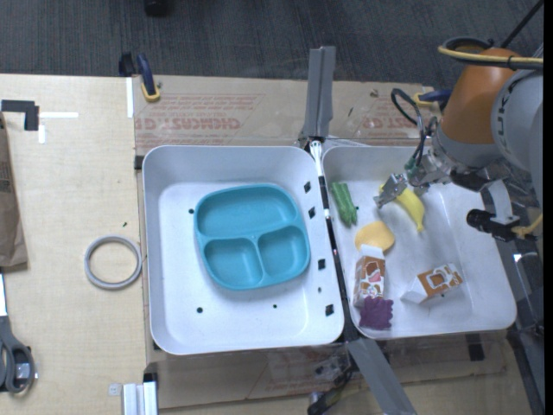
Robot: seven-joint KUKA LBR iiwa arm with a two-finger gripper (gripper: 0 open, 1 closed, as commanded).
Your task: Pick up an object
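Note:
In the right bin (484, 314) lie a yellow banana (414, 208), a green pickle-like vegetable (345, 203), a yellow-orange rounded piece (375, 236), a brown and white carton (370, 277), a purple bunch of grapes (376, 313) and a small orange and white box (438, 281). My gripper (391, 189) hangs low over the back of this bin, right at the banana's upper left end. Whether it touches the banana I cannot tell.
The left bin (164, 232) holds a blue divided plate (251, 236). A grey divider post (320, 93) stands between the bins at the back. On the bench to the left lie a tape ring (113, 261) and scissors (15, 363).

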